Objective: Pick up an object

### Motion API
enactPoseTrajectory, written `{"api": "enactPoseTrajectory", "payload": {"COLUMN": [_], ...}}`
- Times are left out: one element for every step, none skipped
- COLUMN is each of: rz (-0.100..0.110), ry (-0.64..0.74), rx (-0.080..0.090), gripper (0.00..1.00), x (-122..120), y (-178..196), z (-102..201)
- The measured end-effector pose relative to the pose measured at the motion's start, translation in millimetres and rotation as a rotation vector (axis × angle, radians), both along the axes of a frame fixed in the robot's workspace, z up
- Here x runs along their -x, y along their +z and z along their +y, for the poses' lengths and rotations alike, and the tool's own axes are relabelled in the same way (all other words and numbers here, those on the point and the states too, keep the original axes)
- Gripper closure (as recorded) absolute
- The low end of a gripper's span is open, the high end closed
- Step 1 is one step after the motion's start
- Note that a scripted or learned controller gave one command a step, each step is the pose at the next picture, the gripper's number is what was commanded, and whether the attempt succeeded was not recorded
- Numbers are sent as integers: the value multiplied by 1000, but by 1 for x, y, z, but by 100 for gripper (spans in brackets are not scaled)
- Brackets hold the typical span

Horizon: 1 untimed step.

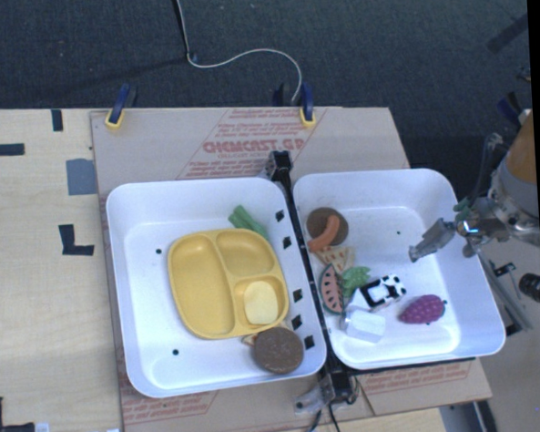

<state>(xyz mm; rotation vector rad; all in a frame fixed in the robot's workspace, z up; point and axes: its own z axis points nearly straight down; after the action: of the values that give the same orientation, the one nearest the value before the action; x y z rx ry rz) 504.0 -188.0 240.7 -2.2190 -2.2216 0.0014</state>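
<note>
The gripper (429, 243) hangs over the right bin (437, 187) near its right wall; whether its jaws are spread cannot be told. Toys cluster along that bin's left and front: a purple grape bunch (423, 310), a black-and-white figure (381, 292), a watermelon slice (330, 290). The knobbly grapes, nearest the front-right corner, look light, rigid plastic, probably best pinched across the narrow middle.
</note>
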Motion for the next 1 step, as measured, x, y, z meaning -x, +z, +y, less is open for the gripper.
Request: {"api": "enactPoseTrajectory", "payload": {"rz": [-1], "ry": [-1], "rx": [1], "gripper": [0], "x": [-21], "y": [-133], "z": [61]}}
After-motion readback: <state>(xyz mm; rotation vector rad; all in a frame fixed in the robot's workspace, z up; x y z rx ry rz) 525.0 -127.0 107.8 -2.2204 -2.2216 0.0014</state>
